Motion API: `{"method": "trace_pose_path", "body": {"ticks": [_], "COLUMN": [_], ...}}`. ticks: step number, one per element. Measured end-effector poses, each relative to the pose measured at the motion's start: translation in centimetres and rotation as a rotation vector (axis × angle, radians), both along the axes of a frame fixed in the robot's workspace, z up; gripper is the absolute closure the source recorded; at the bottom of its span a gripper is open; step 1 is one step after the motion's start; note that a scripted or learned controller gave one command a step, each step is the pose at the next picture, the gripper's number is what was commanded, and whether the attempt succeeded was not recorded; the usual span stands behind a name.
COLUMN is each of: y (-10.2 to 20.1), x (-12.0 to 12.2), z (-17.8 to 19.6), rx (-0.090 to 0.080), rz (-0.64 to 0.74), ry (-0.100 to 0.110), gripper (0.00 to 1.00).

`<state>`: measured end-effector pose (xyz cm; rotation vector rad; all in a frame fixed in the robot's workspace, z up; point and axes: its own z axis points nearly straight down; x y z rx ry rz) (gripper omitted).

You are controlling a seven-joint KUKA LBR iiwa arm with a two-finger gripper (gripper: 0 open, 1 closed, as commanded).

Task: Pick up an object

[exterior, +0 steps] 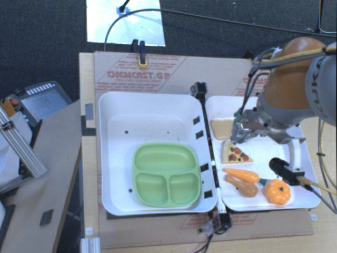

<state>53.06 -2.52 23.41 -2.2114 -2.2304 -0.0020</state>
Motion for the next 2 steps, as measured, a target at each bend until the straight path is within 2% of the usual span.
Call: {"method": "trace_pose_path", "body": {"ticks": [1,2], "y": [5.8,10.3], "x": [-0.5,-0.8], "z": [-1.1,-0.6], "rx": [0.001,0.001], "rz": [0.002,0.001], "ry": [-0.001,-0.001], "gripper": [1.0,1.0]}}
